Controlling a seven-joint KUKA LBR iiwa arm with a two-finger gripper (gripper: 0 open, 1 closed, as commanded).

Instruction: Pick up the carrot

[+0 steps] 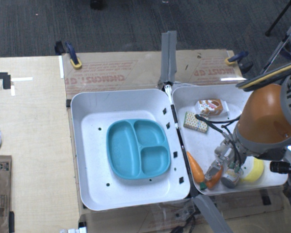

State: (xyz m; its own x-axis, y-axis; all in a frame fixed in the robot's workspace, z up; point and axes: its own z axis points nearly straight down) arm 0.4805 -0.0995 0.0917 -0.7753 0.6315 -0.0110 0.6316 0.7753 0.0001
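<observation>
Carrot lying in the right bin, hard up against its left wall near the front corner, thick orange end pointing away, narrow end with a bit of green down by the near rim. And the gripper is down low just to the right of it, hanging off that big orange-banded wrist. Something orange sits right at the fingertips too, close beside the carrot's narrow end, and from where I'm standing I can't sort out whether that is part of the carrot or another piece. Jaws: cannot tell, too much cabling and metal bunched together down there to say apart or together.

What else is in there? A yellow round thing just right of the gripper, a patterned little box and a wrapped snack toward the far side. Over in the left bin, a blue divided plate, well out of the way.

Now, the carrot itself looks like a toy, so I'd guess light, stiff and smooth, a tapered shape that may squirt out of a pinch. Best bet, I'd say, is across the thicker middle, though the bin wall crowds that left side and leaves little room for a finger.
</observation>
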